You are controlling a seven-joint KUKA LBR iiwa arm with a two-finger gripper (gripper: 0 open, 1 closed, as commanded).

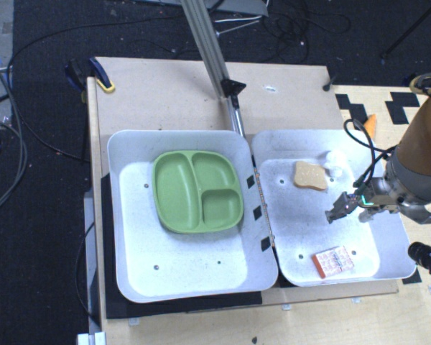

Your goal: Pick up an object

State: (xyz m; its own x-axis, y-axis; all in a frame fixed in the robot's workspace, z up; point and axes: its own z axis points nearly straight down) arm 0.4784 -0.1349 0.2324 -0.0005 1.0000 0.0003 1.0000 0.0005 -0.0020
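Note:
In the right bin (294, 221) lie a tan slice of bread (310, 176) near the back, a small white lump (335, 165) just right of it, and a red and white packet (334, 261) near the front. My gripper (343, 208) hangs over the middle right of this bin, between the bread and the packet, apart from both. Nothing shows between its fingers.
The left bin (129, 236) holds a green three-compartment tray (198, 191). A metal pole (208, 42) slants down to the joint between the bins. The arm and its cables (409, 171) cover the right bin's right edge.

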